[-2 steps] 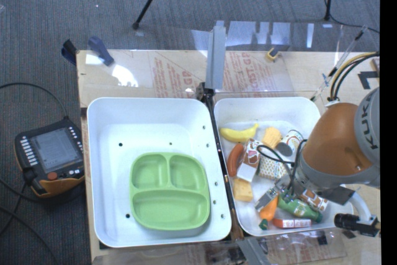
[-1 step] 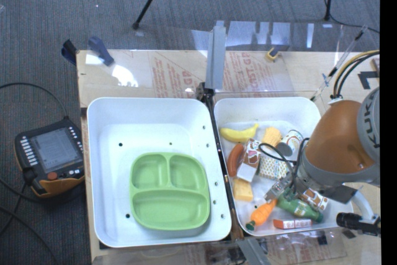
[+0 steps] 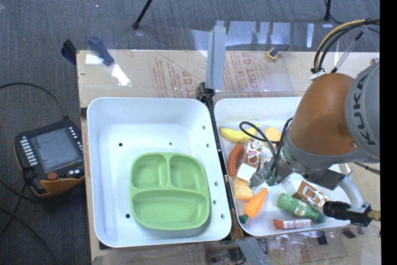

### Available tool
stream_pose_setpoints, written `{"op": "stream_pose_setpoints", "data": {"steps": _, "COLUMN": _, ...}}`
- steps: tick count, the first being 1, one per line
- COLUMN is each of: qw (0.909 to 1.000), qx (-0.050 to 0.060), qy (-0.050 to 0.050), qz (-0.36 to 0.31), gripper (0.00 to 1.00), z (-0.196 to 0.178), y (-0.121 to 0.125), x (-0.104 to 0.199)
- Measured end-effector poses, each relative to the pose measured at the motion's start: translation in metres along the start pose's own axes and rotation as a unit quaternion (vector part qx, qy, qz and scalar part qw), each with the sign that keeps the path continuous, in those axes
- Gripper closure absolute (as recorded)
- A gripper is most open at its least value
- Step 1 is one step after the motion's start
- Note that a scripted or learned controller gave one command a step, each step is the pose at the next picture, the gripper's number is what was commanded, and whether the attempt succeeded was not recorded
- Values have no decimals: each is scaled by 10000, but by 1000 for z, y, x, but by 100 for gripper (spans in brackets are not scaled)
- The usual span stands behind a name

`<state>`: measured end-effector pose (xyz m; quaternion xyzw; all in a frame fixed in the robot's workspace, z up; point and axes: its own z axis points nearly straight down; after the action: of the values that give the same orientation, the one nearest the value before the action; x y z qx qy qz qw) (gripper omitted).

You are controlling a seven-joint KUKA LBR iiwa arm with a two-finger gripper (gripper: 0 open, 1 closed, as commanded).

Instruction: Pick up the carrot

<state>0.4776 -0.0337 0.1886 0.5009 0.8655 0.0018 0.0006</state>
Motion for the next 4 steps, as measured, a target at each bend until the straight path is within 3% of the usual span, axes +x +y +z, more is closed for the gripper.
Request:
{"op": "stream_pose_setpoints", "data": {"steps": 1, "qw": 10000, "qx": 35, "qy": 8, "qz": 22, "gripper": 0, "z": 3, "y": -3, "x": -1}}
{"op": "stream_pose_setpoints", "data": {"steps": 2, "qw": 9926, "qx": 32, "qy": 14, "qz": -1217, "gripper": 0, "z": 3, "y": -17, "x": -26}}
{"op": "stream_pose_setpoints", "data": {"steps": 3, "qw": 10000, "qx": 26, "qy": 2, "qz": 16, "gripper": 0, "z": -41, "y": 24, "x": -14}}
{"op": "stream_pose_setpoints", "data": {"steps": 4, "qw": 9999, "qx": 53, "qy": 15, "qz": 115, "gripper": 0, "z": 17, "y": -46, "x": -73}}
